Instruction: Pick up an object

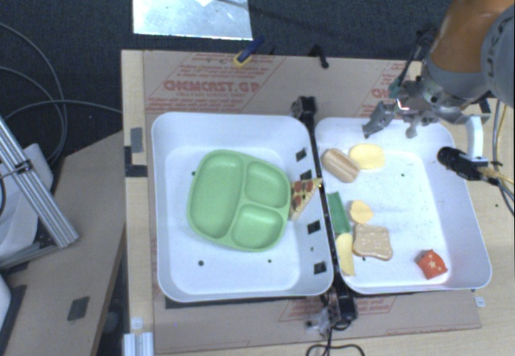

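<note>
The gripper [394,122] hangs spread and empty over the right white bin's [451,209] far rim, above seven toy foods; the left bin [173,185] holds one green divided plate [238,200].

A bench [96,185] bears a cardboard sheet [217,84], with two white bins [173,266] side by side on it.

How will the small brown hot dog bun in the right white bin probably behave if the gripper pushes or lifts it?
The small brown hot dog bun looks rounded and elongated, so a sideways push may roll it toward the round yellow slice beside it. It appears to be a small toy, so probably light and stiff. Its smooth curved sides might slip unless the gripper closes across the narrow width.
</note>
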You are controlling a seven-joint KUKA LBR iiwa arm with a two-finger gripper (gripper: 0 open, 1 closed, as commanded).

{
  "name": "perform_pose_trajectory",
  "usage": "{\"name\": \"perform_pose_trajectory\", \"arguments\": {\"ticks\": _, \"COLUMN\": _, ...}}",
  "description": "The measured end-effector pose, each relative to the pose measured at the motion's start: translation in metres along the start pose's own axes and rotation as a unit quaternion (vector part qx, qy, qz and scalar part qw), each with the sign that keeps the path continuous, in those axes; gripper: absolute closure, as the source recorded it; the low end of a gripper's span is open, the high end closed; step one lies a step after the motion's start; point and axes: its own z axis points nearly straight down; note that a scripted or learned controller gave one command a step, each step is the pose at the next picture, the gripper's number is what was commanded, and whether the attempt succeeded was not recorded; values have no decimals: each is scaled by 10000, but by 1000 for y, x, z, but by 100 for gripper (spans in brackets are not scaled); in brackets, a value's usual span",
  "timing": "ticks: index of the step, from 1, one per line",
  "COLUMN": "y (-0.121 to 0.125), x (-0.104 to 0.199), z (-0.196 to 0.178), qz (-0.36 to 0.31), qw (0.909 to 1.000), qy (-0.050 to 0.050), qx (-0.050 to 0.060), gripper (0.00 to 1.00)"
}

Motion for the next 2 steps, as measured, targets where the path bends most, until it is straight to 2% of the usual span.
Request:
{"name": "perform_pose_trajectory", "arguments": {"ticks": 1, "y": 1, "x": 0, "z": -11, "qz": -13, "qw": 10000, "qy": 1, "qx": -20, "gripper": 100}}
{"name": "perform_pose_trajectory", "arguments": {"ticks": 2, "y": -18, "x": 59, "z": -100, "qz": -36, "qw": 10000, "qy": 9, "qx": -35, "gripper": 100}}
